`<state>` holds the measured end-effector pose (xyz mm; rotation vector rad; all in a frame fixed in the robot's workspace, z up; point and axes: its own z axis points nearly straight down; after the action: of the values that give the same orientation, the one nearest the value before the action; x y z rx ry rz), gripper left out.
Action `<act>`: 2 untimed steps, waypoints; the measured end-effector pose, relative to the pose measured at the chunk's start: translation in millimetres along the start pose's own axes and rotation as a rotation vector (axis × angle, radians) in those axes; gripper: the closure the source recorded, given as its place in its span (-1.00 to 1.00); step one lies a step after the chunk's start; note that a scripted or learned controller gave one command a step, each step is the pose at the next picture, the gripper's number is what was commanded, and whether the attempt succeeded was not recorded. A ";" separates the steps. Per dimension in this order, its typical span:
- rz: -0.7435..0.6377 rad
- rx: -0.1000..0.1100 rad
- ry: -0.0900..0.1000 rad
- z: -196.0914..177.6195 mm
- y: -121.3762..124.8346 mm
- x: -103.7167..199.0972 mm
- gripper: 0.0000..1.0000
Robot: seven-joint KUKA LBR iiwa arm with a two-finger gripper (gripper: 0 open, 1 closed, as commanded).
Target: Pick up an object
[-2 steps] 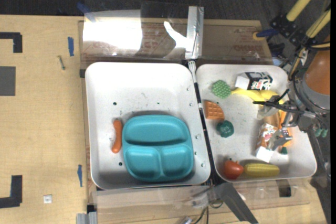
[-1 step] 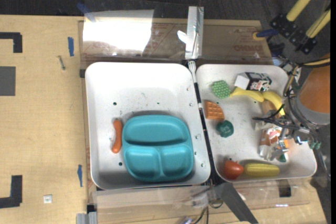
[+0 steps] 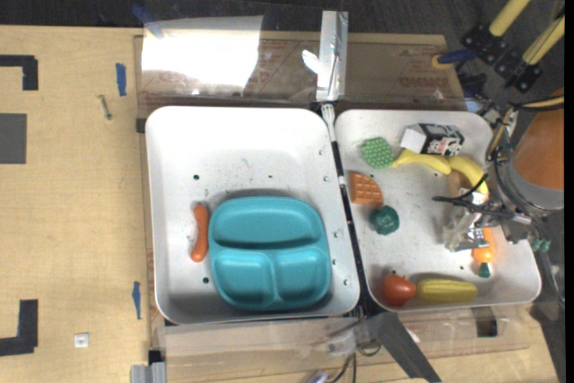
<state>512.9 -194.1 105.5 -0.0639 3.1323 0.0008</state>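
The left bin (image 3: 170, 139) carries a teal divided tray (image 3: 267, 251) against its near edge, compartments facing up. An orange hot dog toy (image 3: 199, 232) lies just beside the tray's left side, lengthwise along the bin floor. The far half of this bin is bare.

The right bin (image 3: 421, 260) holds the loose items available for picking. Near its left wall lie a green bumpy toy (image 3: 378, 152), an orange waffle piece (image 3: 365, 189) and a dark green round toy (image 3: 386, 220), each apart from the others. At the far edge a small black-and-white box (image 3: 434, 140) touches a yellow banana (image 3: 439, 164), which curves toward the right wall. Along the near edge a red tomato (image 3: 397, 287) lies just beside a yellow corn cob (image 3: 446, 288).

The arm (image 3: 538, 159) reaches in over the right wall, and the gripper (image 3: 466, 213) hangs low over the right part of this bin, between the banana and a small orange piece (image 3: 483, 254) near the right wall. The gripper's state cannot be told: dark linkage and cabling obscure the tip. No object is visibly held. Judged from this position, the likely target is the banana end or the small orange piece; neither has left the bin floor.
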 end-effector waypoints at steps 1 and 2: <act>-0.102 0.003 -0.003 -92.7 16.8 -2.5 1.00; -0.149 0.003 -0.001 -146.9 -15.8 -101.1 1.00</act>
<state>613.3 -205.8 253.3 -0.2975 3.1178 -0.0041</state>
